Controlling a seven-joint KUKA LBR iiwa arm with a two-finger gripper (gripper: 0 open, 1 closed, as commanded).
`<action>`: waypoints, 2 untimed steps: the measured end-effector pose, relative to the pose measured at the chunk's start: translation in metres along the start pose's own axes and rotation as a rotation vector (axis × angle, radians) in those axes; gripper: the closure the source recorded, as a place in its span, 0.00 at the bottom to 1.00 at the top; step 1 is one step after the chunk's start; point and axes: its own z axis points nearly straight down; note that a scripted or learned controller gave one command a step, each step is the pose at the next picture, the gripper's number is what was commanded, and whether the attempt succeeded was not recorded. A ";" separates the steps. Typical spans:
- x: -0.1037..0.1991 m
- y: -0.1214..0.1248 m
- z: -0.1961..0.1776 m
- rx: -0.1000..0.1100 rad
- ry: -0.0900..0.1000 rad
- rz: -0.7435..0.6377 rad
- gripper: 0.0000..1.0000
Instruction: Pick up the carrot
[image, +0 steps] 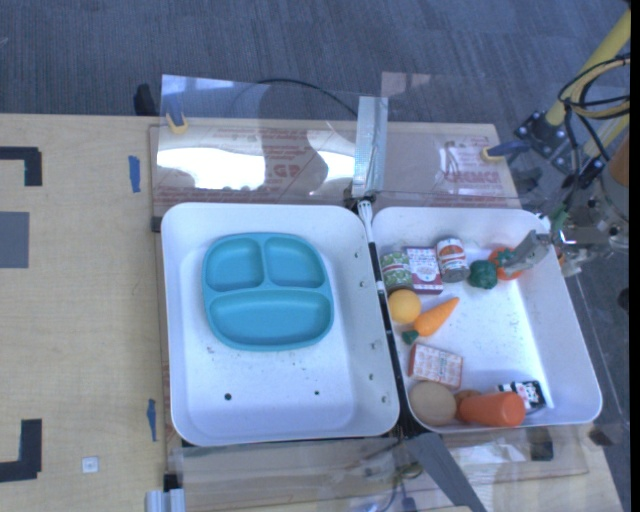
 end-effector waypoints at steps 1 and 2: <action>0.080 -0.007 0.111 0.001 -0.001 0.164 0.00; 0.083 -0.025 0.144 -0.008 0.000 0.057 0.00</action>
